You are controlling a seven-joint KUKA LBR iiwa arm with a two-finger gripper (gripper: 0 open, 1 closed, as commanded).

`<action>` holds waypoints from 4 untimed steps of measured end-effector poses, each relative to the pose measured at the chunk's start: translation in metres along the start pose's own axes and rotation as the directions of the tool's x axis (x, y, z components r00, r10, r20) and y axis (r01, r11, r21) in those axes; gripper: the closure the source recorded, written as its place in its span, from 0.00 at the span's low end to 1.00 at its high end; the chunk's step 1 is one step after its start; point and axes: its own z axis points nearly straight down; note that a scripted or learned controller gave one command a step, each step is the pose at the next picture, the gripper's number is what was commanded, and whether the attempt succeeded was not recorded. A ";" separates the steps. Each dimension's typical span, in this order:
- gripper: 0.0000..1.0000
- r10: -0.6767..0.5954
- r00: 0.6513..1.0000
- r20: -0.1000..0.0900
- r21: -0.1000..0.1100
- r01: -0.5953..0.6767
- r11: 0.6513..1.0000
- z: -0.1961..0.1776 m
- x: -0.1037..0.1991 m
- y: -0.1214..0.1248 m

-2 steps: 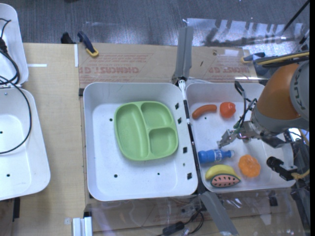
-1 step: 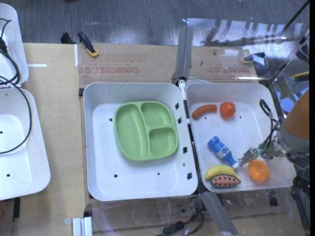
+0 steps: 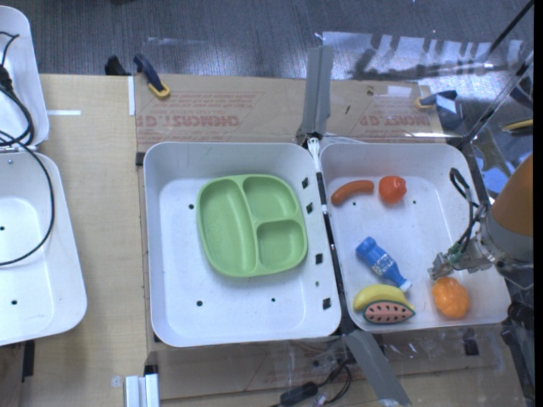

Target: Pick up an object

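Just above a round orange, the tool hovers.

arm: enters from right, wrist low | end effector: pointing left, tilted downward

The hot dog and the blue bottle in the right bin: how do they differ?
The hot dog is orange-red and gently curved; the blue bottle is blue with a pale cap end. The hot dog lies near the bin's far wall, beside the tomato; the bottle lies nearer the middle, just above the watermelon slice. The hot dog runs almost level across the view; the bottle lies on a diagonal. Both are elongated toys lying flat in the right bin.
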 end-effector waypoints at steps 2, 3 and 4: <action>0.00 0.165 0.986 0.001 0.001 -0.165 0.986 -0.085 0.096 0.030; 0.00 0.106 0.994 0.000 0.002 -0.106 0.994 0.009 0.084 0.031; 1.00 0.109 0.994 0.000 0.004 -0.109 0.994 0.001 0.083 0.030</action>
